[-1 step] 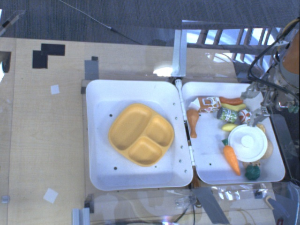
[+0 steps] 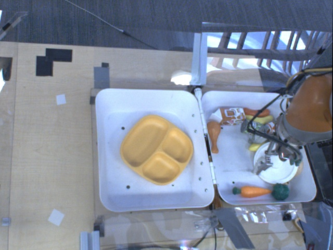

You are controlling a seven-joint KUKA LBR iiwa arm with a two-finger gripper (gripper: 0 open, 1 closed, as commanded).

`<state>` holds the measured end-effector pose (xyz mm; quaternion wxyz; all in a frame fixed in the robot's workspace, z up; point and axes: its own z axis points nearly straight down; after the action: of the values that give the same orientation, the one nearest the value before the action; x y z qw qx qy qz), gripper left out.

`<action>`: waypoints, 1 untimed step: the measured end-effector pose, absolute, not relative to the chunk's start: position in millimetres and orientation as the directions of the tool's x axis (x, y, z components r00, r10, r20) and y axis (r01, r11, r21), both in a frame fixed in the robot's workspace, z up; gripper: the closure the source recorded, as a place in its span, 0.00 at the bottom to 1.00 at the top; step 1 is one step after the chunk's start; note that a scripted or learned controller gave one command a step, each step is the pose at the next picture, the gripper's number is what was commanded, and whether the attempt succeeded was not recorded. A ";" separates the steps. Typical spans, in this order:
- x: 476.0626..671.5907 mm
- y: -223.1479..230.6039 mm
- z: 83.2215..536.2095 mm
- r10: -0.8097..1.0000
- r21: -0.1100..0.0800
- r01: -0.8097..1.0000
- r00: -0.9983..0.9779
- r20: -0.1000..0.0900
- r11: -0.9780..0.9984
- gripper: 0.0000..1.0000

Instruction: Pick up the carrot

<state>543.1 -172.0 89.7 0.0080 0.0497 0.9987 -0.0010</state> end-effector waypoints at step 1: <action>489.5 -121.0 161.2 0.351 0.003 0.351 -0.936 -0.008 0.936 0.00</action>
<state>489.5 -121.0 161.2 0.0044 0.1784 0.9839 0.0006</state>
